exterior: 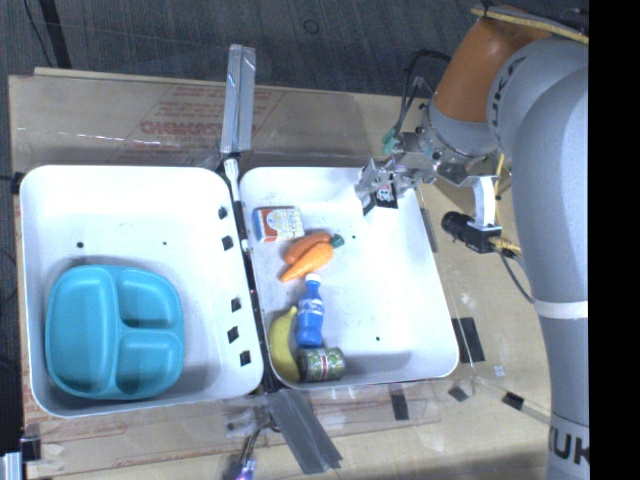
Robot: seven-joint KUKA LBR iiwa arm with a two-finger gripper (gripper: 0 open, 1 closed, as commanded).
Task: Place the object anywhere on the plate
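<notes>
The carrot [306, 255] lies in the right bin [400, 298] beside a small carton [277, 222], above a blue bottle [311, 314], a banana [282, 346] and a can [321, 364]. The blue plate [115, 333] sits in the left bin [120, 208]. The gripper [378, 190] hovers over the right bin's far corner, holding nothing I can see; whether its fingers are open I cannot tell.

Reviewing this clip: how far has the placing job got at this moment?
Done: nothing visible yet; the blue plate in the left bin carries no item. In hand: the pincer sits over the right bin's upper edge, nothing seen between its fingers. Left: picking one item, for example the carrot, bottle, banana, can or carton, and carrying it across.
</notes>
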